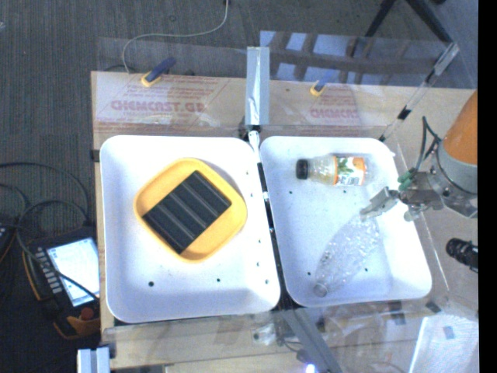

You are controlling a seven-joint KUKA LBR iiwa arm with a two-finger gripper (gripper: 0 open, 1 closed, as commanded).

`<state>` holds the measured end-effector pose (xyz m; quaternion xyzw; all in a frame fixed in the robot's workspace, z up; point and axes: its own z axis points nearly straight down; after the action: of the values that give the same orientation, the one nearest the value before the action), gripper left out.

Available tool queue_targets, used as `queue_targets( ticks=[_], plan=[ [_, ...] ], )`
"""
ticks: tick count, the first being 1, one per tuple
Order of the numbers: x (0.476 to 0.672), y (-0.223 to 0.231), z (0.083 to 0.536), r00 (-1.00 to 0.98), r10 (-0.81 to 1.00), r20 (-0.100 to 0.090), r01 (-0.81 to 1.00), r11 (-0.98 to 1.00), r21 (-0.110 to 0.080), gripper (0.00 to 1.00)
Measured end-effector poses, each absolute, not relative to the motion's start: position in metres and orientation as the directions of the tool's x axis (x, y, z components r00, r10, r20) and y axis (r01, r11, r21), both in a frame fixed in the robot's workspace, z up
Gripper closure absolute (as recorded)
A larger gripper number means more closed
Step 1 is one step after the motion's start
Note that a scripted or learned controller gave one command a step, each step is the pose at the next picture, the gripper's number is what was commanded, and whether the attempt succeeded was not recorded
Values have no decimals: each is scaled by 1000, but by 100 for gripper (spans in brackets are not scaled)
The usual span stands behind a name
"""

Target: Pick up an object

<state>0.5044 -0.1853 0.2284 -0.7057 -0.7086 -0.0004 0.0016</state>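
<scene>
Dark carpet surrounds a bench (pixel 101 107) carrying two white bins, the arm entering at the right.

The right bin (pixel 295 278) holds a small juice bottle (pixel 334 169) near its far wall and a clear plastic bottle (pixel 348 255) lying slantwise toward its near corner. The gripper (pixel 392 200) hovers over this bin's right side, above the clear bottle's upper end; whether it is open or grasping anything cannot be told. Beside it, the left bin (pixel 124 286) holds a yellow dish with a black ridged insert (pixel 190 210).

Grey arm (pixel 457 179), orange band, metal pincer (pixel 386 202), black cables.
</scene>
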Motion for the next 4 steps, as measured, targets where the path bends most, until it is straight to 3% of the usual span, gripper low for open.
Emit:
queue_targets(
  ticks=[1, 2, 3, 4],
  plan=[
    [586, -140, 159, -93, 996, 0, 996, 93, -2, 0],
    [647, -146, 117, -114, 994, 6, 993, 114, -42, 0],
    [652, -163, 87, -189, 981, 29, 979, 191, -77, 0],
    [650, -133, 94, -175, 985, 6, 982, 175, -68, 0]
  ],
)
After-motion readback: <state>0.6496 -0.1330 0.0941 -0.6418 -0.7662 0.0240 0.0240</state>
